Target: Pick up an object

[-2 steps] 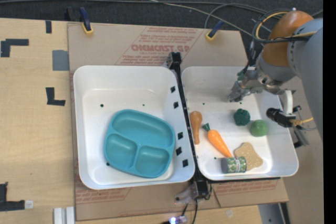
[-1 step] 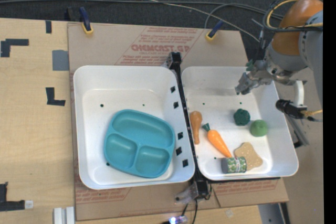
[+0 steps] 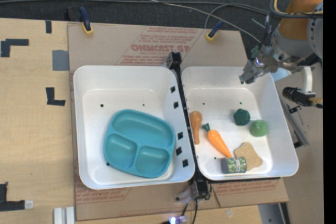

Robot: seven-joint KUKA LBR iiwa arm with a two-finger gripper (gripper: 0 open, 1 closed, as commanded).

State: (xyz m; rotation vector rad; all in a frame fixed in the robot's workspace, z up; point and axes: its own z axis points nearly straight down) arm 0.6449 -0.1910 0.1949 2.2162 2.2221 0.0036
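The right bin [image 3: 273, 93] holds several small items: a tan carrot-like piece [image 3: 196, 124], an orange carrot [image 3: 218, 141], a dark green round piece [image 3: 241, 117], a light green ball [image 3: 259, 127], a tan toast slice [image 3: 248, 156] and a small grey-green can [image 3: 233, 165]. My gripper [image 3: 250, 74] hangs over the bin's far right corner, well above and behind these items. Nothing shows between its fingers.
The left bin [image 3: 84, 86] carries a teal divided plate [image 3: 139, 142]. A black divider clip strip [image 3: 179, 107] runs between the bins. Cables cross the dark floor behind the bench, and blue-yellow clamps [image 3: 85, 22] grip the cardboard's far edge.
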